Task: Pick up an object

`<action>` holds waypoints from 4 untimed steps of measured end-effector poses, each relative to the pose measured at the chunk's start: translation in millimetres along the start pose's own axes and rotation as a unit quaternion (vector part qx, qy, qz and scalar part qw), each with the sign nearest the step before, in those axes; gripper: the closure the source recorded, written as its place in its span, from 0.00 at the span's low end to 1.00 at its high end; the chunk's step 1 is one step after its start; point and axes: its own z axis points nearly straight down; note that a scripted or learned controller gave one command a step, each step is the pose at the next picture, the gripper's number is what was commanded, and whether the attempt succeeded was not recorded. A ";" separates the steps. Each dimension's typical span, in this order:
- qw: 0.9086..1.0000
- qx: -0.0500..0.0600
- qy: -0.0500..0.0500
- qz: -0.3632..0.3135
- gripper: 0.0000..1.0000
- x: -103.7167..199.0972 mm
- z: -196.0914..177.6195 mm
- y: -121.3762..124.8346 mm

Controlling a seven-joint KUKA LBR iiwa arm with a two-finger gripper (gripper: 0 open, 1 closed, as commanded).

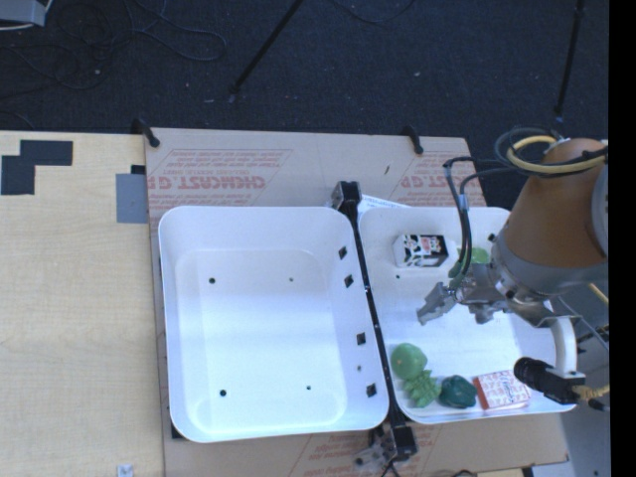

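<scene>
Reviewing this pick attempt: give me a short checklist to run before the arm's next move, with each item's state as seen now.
1. Objects present in the right bin: ok; a green toy, a dark teal lump, a red-and-white packet and a small box.
2. Gripper over the right bin: ok.
3. Object between its fingers: none visible.
4. Floor under the gripper bare: ok.
5. Nearest objects apart from the gripper: ok.

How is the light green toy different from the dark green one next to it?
The light green toy is pale, lumpy and longer, with a round top; the dark green one is deep teal, smoother and smaller. The light green toy lies nearer the divider between the bins; the dark one lies beside the red and white box. Both rest in the right bin.
</scene>
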 end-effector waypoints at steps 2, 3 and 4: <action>1.000 -0.004 -0.002 -0.002 0.00 -82.1 114.8 78.3; 1.000 0.001 0.001 0.001 1.00 -81.2 106.0 74.2; 1.000 -0.009 0.001 -0.005 1.00 -4.7 -56.0 86.7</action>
